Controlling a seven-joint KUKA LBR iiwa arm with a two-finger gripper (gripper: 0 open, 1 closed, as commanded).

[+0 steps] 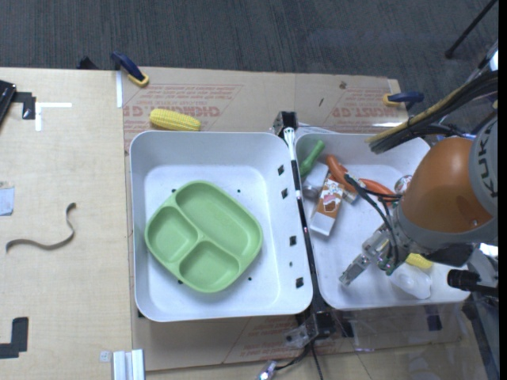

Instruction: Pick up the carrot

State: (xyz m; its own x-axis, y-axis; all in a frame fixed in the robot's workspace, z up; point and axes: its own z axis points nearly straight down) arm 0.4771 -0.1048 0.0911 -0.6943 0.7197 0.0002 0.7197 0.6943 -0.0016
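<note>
We're seeing the gripper [358, 269] hovering low in the right bin [348, 291], nothing between its fingers; can't tell if they're parted or closed. The carrot [342, 170] is lying well apart from it, up near the bin's far wall, just beside one green vegetable [310, 154] and one small carton [327, 205]. We're counting two white bins; the left bin [150, 291] is holding one green three-compartment plate [203, 236], smooth plastic. One corn cob [175, 119] is sitting outside on cardboard.
</note>
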